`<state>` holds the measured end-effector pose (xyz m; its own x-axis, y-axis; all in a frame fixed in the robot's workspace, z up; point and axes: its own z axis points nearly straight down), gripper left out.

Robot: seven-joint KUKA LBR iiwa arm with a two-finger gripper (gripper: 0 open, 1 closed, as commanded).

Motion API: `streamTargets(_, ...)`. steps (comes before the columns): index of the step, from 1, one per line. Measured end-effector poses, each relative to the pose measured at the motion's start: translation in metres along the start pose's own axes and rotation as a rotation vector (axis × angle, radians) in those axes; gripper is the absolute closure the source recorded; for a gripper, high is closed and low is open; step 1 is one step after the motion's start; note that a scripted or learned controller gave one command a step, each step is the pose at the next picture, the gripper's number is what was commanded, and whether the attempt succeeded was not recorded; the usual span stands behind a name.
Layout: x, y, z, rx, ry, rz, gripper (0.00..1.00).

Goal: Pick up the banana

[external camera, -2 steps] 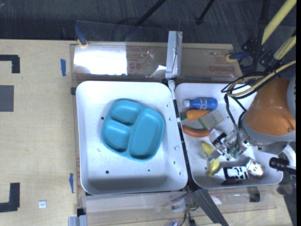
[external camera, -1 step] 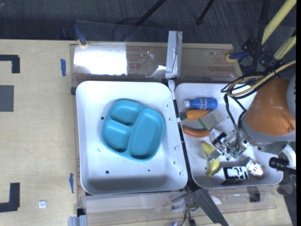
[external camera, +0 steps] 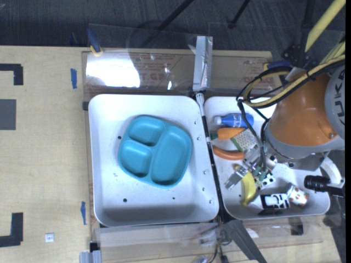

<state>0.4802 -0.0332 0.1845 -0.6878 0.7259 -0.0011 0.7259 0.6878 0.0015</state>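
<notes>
The banana (external camera: 250,190) is yellow and lies near the front of the right bin (external camera: 312,208), running roughly front to back. My gripper (external camera: 248,176) hangs directly over the banana's upper end, below the orange band of the arm (external camera: 301,114). It is open: one silver finger (external camera: 235,179) stands to the left of the fruit and the other finger (external camera: 262,175) to its right. The banana's top end sits in the gap between them, and its lower half shows in full.
In the right bin, a blue-capped bottle (external camera: 233,119), an orange carrot-like piece (external camera: 230,133), a speckled packet (external camera: 244,141) and an orange curved item (external camera: 226,153) lie behind the gripper. A black-and-white toy (external camera: 277,201) is right of the banana. The left bin (external camera: 104,201) holds a blue divided plate (external camera: 155,149).
</notes>
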Motion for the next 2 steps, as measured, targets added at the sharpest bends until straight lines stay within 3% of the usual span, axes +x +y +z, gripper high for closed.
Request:
streamTargets(1, -0.001, 0.001, -0.01, -0.004, -0.004, 0.001, 1.0)
streamTargets(2, 0.005, 0.026, -0.062, 0.0, -0.002, 0.184, 1.0)
